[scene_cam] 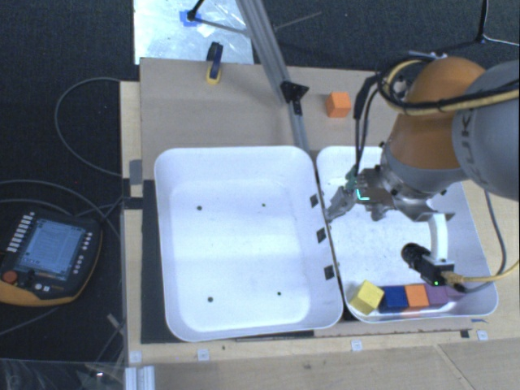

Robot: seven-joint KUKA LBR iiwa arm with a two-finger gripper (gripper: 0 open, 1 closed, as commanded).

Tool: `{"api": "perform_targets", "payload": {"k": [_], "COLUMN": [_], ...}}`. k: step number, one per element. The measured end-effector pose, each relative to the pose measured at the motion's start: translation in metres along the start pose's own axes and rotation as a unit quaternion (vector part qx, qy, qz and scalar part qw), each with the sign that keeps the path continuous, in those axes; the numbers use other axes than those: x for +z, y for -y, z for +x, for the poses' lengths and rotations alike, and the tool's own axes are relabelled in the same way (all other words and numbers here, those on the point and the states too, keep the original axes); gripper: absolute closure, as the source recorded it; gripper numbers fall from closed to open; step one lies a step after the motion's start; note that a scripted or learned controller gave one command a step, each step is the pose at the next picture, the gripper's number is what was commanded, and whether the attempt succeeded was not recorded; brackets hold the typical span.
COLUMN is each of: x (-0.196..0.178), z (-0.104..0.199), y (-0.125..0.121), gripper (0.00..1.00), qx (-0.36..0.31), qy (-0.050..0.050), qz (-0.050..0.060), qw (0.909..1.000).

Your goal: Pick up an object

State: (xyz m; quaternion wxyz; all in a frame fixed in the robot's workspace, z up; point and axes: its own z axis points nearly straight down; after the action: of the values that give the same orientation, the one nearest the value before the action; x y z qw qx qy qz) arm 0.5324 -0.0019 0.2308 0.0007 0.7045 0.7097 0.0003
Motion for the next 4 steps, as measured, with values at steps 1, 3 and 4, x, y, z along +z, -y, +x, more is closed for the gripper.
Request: {"api": "perform_targets", "payload": {"k": [1, 3, 4], "x": [0.000, -0.027, 0.016], "z": [0.000, 0.014, 0.010], "y": [0.000, -0.027, 0.020], "gripper": [0.00, 0.00, 0.00], "qx": [0.000, -0.001, 0.004], "qy": [0.000, 0.000, -0.001], "qz": [0.000, -0.004, 0.003], "qw": [1.0000, 1.0000, 1.0000]}}
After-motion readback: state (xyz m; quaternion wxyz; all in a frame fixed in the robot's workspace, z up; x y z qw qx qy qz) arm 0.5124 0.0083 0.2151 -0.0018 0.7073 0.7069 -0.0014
